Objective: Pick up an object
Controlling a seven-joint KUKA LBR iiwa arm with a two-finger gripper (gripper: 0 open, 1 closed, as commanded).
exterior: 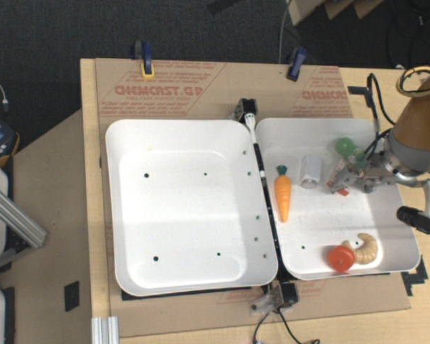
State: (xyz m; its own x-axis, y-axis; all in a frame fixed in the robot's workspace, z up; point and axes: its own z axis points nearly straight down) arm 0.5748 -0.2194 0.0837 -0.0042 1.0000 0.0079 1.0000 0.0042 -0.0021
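Note:
The right bin [322,131] holds an orange carrot [282,198] with a green top, lying along its left wall. A red tomato [340,258] and a tan croissant-like piece [368,249] sit together at the bin's front. A green object [345,147] lies at the back, with a pale grey cup-like piece [312,170] a little to its left. My gripper [342,178] reaches in from the right and hangs low over the bin's middle, just right of the grey piece and below the green one. Nothing shows held in it.
The left bin [179,206] lies beside the right one, with a black divider strip [261,185] between them. Blue clamps [296,63] hold the cardboard base at the back. The arm's orange band [419,120] stands over the right bin's right edge.

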